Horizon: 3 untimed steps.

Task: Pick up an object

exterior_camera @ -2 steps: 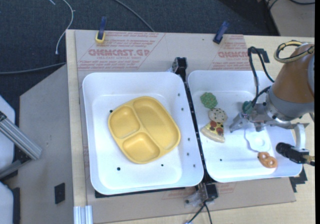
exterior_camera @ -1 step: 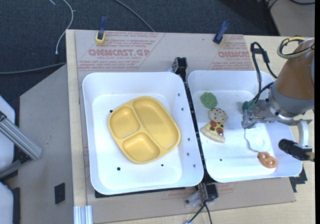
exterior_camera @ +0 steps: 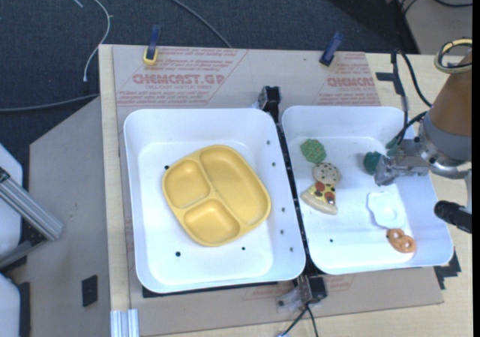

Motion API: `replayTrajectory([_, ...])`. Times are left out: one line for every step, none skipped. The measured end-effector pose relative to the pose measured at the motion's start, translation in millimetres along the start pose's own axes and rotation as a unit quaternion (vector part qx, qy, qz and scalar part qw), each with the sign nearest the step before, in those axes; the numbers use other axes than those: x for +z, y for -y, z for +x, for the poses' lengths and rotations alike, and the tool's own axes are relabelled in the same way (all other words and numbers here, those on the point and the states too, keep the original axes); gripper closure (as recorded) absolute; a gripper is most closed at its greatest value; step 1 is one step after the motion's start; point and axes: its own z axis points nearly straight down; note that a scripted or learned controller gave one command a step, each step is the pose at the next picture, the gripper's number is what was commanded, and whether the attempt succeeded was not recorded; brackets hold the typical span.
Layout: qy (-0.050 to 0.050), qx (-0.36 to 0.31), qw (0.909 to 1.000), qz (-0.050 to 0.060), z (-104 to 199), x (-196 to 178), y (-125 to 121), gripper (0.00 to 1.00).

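in the right bin (exterior_camera: 352, 253), near its far right edge, the gripper (exterior_camera: 384, 172) sits low over the floor, arm entering from the right. whether it is spread or pressed together cannot be told from this view; nothing is visibly pinched. a dark green object (exterior_camera: 372, 160) lies just beside the tip, on its left, possibly touching it; judged the likely target, since the tool is aimed there and not at the other pieces.

candidates for the pick, all in the right bin: a green leafy piece (exterior_camera: 313, 151) near the far left corner; a speckled round piece (exterior_camera: 326, 173) just below it; a pizza slice (exterior_camera: 321, 197) touching or nearly touching that round piece, along the left side; a flat white piece (exterior_camera: 384, 210) toward the right, low contrast against the bin; a pretzel (exterior_camera: 401, 240) near the near right corner.

obstructions: the white piece lies close under the wrist. the right wall is close to the arm.

left bin (exterior_camera: 142, 200): a yellow divided plate (exterior_camera: 216, 194) at centre, well apart from the arm, not involved.
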Motion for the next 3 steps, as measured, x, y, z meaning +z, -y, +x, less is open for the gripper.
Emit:
replayTrajectory([0.000,-0.001,1.0000,-0.002,0,-65,1,1.00])
replayTrajectory([0.000,-0.001,1.0000,-0.001,0,-108,-1,1.00])
replayTrajectory([-0.002,-0.003,1.0000,0.002,48,-107,-8,1.00])
